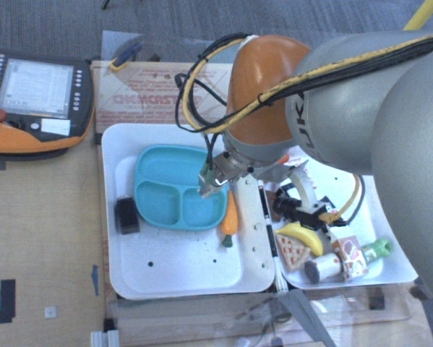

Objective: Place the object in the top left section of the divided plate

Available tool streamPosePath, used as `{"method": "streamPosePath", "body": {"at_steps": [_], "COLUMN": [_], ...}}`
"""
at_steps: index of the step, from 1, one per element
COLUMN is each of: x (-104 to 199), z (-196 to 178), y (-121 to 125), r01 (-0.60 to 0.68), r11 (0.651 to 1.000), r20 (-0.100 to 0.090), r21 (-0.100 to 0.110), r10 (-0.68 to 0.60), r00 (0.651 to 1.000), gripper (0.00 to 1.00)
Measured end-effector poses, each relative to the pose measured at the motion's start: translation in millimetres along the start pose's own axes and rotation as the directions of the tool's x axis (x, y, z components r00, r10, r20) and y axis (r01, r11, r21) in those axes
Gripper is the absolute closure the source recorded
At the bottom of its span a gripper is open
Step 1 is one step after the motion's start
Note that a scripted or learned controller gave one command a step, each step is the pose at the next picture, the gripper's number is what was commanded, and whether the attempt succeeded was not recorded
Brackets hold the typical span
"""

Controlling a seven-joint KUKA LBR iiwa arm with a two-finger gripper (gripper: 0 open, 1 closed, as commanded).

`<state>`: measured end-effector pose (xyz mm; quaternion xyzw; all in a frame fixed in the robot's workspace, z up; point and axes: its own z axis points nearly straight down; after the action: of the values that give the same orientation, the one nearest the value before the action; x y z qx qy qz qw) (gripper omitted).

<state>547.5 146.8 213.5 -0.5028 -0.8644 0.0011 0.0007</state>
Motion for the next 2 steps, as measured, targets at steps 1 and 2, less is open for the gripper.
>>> {"method": "streamPosePath", "body": {"at_steps": [1, 2], "x": [-21.5, -37.9], "z": [-21.5, -57.4], "y": [-74.9, -98.3], "r01": [-0.097, -0.269], "r11": [0.995, 0.963], "r20": [-0.002, 0.0], "r21": [0.004, 0.0], "r10": [0.097, 0.269], "r00": [0.995, 0.963], "gripper": [1.0, 1.0]}}
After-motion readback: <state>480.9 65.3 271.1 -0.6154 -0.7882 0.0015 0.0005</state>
